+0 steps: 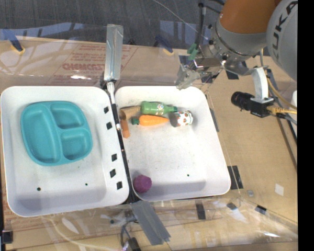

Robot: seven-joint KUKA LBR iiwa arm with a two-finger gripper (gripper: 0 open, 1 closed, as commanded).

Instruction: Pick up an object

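Zero picked: hand (187,77) hovering over right bin (212,145) far edge, finger state unclear; carrot (152,121), bottle (158,108) lying untouched.

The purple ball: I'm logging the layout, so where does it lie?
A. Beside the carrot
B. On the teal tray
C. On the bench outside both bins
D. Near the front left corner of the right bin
D: the purple ball sits alone in the right bin, near its front left corner.

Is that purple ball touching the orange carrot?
Apart. In the camera view the purple ball lies near the right bin's front edge, and bare white floor separates it from the orange carrot farther back.
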